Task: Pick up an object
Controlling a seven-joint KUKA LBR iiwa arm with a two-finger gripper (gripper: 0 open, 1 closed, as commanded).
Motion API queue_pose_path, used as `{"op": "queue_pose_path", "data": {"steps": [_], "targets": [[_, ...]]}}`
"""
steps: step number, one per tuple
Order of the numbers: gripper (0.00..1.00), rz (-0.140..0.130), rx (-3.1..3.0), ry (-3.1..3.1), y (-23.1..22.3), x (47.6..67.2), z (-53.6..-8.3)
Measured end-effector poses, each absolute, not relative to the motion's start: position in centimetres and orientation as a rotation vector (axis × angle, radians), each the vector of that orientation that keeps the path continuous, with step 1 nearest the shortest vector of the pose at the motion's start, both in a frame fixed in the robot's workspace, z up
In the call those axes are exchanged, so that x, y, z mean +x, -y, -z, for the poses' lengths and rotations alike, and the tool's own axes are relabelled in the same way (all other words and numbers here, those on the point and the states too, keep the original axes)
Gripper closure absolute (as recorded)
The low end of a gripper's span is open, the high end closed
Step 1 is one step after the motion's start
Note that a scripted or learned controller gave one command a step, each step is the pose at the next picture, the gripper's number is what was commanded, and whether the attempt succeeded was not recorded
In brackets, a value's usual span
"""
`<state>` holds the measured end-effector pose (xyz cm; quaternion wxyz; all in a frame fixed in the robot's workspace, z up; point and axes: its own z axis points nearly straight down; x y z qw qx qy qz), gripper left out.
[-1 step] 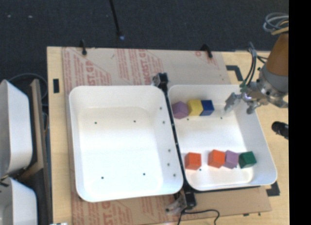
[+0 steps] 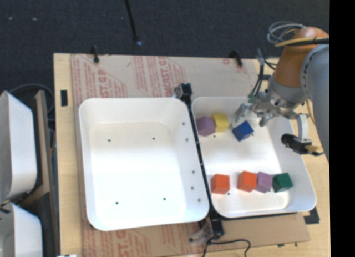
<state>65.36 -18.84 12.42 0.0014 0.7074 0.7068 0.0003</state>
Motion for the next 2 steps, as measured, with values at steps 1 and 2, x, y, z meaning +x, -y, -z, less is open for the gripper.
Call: {"op": "queue_pose_path", "data": {"steps": [1, 2], "targets": [[0.00, 0.000, 2.224, -2.215, 13.7, 67.7, -10.9], [0.00, 0.001, 2.224, -2.217, 15.7, 63.0, -10.1]]}}
